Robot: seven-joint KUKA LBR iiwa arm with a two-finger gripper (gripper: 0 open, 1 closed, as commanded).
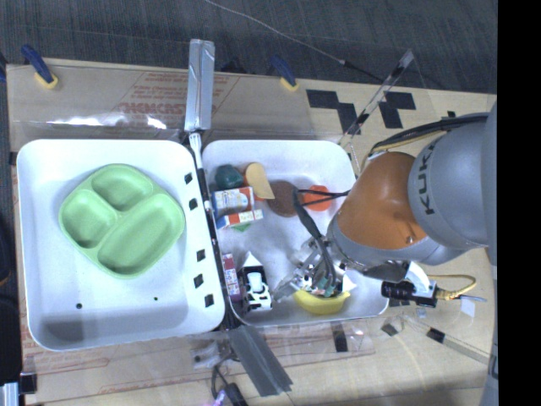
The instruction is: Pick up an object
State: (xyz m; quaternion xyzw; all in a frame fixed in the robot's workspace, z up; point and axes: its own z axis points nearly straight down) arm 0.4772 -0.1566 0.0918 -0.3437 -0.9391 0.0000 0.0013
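The right bin (279, 150) holds several small items: a dark green ball (227, 176), a tan wedge (259, 180), a brown round piece (285, 198), a red-orange object (319, 196), a small carton with red and green print (233, 207), a black-and-white box (254, 287) and a yellow banana-like object (322, 302). My gripper (314, 275) hangs low in the bin's near right part, just above the yellow object. The metal linkage and wrist hide its fingers.
The left bin (38, 227) bears a green divided plate (122, 218). A metal divider bar (200, 87) runs between the bins. My bulky orange and grey wrist (397, 210) overhangs the right bin's right wall. Blue clamps (40, 66) sit at the bench's far edge.
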